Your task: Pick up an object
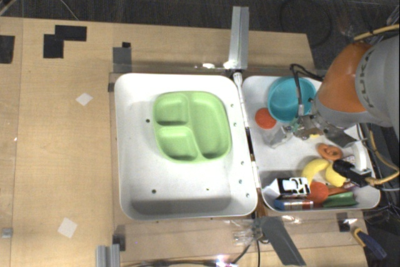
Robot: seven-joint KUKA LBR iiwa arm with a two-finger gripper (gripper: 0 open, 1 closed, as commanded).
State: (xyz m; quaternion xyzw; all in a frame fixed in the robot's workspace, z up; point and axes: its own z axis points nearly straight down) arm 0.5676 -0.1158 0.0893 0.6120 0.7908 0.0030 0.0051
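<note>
Arm (pixel 365 81) over the right bin (pixel 375 200), jaws (pixel 299 128) low beside the blue cup (pixel 289 99), their state unreadable; a centred, vertical descent onto 1 object suits best.

Arm (pixel 369 81) is reaching in from the right edge, orange band facing up, wrist angling down-left over the right bin's far half. Gripper (pixel 302 128) is sitting low, pointing toward the bin's middle.

Black marks, perhaps letters, unreadable on the small white box (pixel 293 185).
</note>
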